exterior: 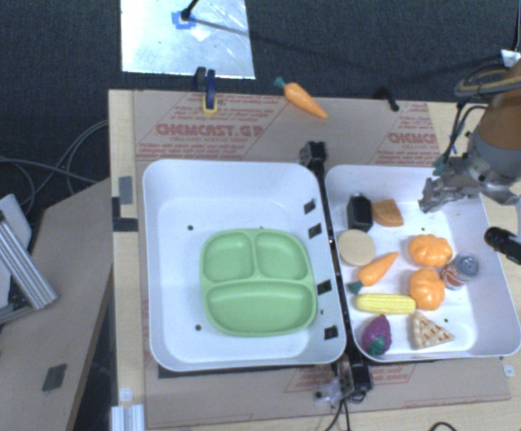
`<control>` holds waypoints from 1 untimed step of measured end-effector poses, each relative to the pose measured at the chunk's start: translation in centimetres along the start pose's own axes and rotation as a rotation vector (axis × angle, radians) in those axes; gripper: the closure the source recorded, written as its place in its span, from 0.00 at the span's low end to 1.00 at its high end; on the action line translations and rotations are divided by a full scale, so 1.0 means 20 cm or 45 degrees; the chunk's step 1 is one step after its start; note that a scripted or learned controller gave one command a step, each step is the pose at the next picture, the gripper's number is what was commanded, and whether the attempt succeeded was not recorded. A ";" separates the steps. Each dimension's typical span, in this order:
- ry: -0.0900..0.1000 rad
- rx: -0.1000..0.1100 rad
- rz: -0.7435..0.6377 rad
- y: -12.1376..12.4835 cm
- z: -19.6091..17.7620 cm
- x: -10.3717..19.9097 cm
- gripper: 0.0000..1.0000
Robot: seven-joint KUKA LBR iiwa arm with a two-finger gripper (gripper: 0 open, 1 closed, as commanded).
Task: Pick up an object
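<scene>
Dark carpet surrounds the tabletop [126,241], where cardboard [242,128] lies under two white bins set side by side, likely to keep the toys within the arm's reach. Taking the green plate [259,281] as landmark: it lies flat in the middle of the left bin [166,205], alone, with bare floor all around it. The right bin [498,330], just right of the plate, holds everything worth picking. Nearest in that bin are a purple eggplant [376,333], a pizza slice [429,331] and a corn cob [385,303], close together by the front wall. Beyond them sit two orange pumpkins [428,250], a small carrot [376,268], a tan disc [357,247] and a black block [359,212]. The pieces crowd each other, leaving narrow gaps. Far right of the plate, the claw [440,191] hangs over the bin's back corner, above open floor; whether it is released or clenched I cannot tell. Another carrot [302,100] lies on the cardboard behind both bins.
</scene>
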State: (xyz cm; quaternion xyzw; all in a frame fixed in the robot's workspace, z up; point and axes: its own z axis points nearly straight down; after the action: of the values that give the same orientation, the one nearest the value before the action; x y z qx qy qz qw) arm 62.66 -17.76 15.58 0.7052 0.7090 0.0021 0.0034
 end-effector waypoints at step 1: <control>0.001 0.003 0.000 -0.01 -0.22 0.00 1.00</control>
State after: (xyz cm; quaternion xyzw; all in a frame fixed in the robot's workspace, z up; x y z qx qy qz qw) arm 62.46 -17.77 19.99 0.7051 0.7091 0.0014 0.0024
